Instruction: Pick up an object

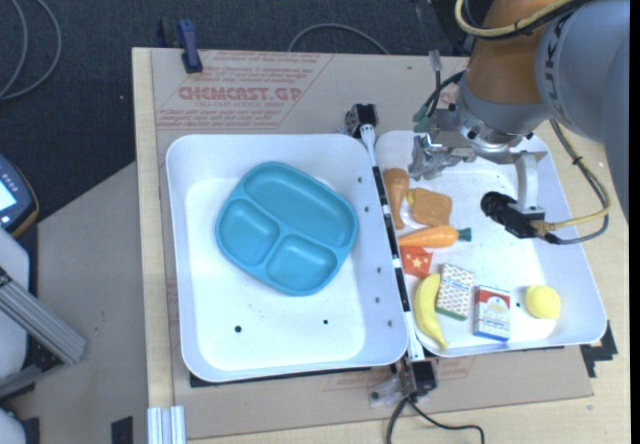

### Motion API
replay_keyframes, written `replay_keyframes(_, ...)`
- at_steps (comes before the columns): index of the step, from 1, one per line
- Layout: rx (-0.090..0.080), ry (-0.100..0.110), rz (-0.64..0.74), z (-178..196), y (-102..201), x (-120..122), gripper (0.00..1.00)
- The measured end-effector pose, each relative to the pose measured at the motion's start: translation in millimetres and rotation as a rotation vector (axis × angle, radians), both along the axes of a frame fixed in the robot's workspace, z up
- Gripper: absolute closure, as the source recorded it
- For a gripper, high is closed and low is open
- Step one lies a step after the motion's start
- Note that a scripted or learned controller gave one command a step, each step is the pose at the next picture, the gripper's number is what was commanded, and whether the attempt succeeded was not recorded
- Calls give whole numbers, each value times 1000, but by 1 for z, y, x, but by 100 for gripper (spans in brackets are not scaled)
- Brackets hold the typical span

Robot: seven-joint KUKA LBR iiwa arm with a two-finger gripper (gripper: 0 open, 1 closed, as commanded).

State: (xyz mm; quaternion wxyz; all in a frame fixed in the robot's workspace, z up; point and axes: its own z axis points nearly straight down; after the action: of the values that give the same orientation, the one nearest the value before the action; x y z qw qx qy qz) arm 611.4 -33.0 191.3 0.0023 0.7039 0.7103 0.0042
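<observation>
The tabletop (250,102) carries two white bins side by side. The left bin (200,322) holds a blue divided plate (287,227). The grey arm (590,52) reaches in from the right over the far part of the right bin (575,262). Its tool (440,157) hangs just above a bread-like piece (430,205); if it is spread or pressed together, I cannot tell. Near it lie a carrot (430,236), a banana (429,309), two small boxes (492,313) and a yellow ball (543,302) at the near right
</observation>
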Motion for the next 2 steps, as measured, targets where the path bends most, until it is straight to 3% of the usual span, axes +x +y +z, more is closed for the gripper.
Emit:
replay_keyframes(1,-3,9,-8,-7,-6,-1,0)
replay_keyframes(2,-3,15,-14,-73,-72,-2,0)
